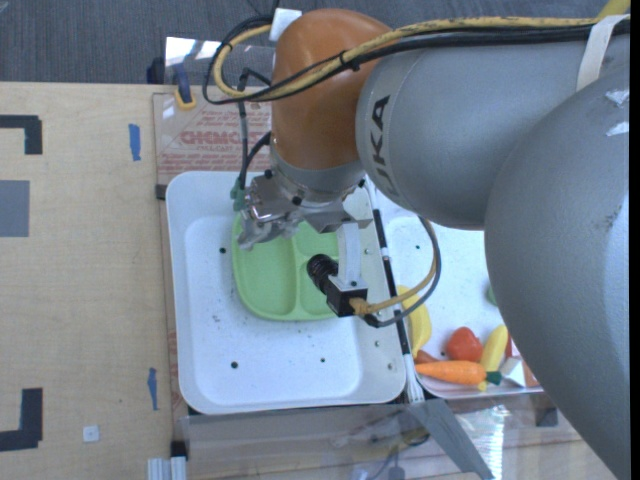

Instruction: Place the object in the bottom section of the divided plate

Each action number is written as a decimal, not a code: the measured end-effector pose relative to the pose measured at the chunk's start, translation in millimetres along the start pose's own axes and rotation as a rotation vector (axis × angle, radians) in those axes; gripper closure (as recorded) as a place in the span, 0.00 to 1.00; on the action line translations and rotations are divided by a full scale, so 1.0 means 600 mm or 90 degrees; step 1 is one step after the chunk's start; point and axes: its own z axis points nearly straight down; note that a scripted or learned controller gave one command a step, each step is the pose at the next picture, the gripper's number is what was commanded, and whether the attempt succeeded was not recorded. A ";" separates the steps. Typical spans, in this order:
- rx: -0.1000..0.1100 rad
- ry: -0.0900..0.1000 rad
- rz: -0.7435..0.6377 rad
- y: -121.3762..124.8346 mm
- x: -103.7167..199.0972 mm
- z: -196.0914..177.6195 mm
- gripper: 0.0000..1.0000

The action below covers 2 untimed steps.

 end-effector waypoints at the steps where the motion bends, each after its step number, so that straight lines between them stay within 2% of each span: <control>1: 0.000 0.000 0.000 0.000 -0.001 0.000 0.00; 2: 0.003 0.000 0.084 -0.040 -0.030 0.038 0.00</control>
